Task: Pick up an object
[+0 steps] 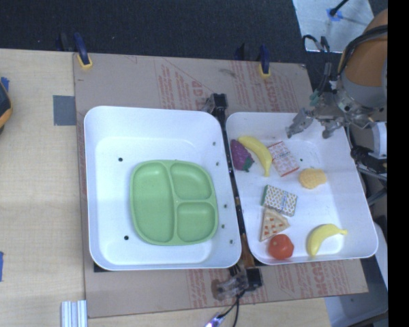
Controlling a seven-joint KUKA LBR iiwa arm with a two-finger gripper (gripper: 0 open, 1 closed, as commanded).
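The gripper (312, 123) hovers over the right bin's (358, 203) far edge. Its jaws hang spread wide, gripping nothing, beyond the banana (256, 152).

We see a wooden bench (27, 203) under a clamped cardboard sheet (157, 80), beyond it dark carpet (157, 9).

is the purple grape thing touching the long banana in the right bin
Touching. The camera view shows the purple grapes pressed against the left side of the long banana, with no white bin floor between them.
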